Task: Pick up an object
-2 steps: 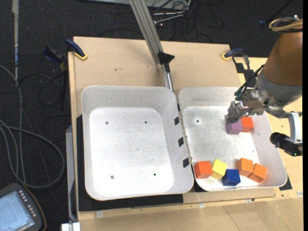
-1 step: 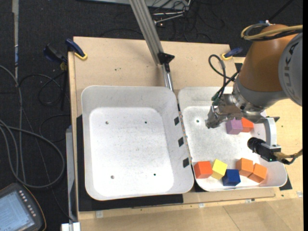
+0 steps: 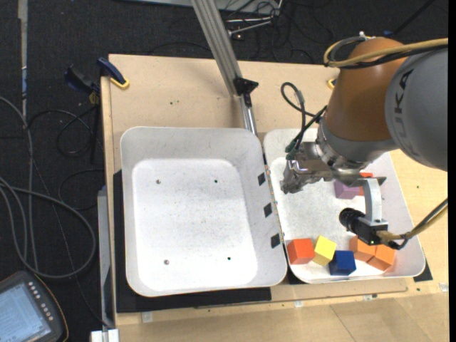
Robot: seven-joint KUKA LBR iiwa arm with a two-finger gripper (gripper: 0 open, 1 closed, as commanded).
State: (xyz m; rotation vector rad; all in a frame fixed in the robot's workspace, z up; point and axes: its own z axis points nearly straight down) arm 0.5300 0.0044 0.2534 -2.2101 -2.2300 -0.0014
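Note:
My gripper [image 3: 291, 182] hangs over the upper left part of the right bin [image 3: 313, 216], under the arm's orange band. Along the bin's near edge lie an orange block [image 3: 301, 250], a yellow block [image 3: 324, 249] and a blue block [image 3: 343, 263]. More orange blocks [image 3: 375, 254] sit at the near right corner. A purple block [image 3: 348, 189] peeks out from under the wrist. The gripper is well above and behind the row of blocks, and nothing shows between its tips.
The left bin [image 3: 192, 209] lies beside the right one, separated by a rim with black clips. A metal pole [image 3: 217, 34] slants in from the top. Cables and a black camera module [image 3: 358, 224] hang off the wrist.

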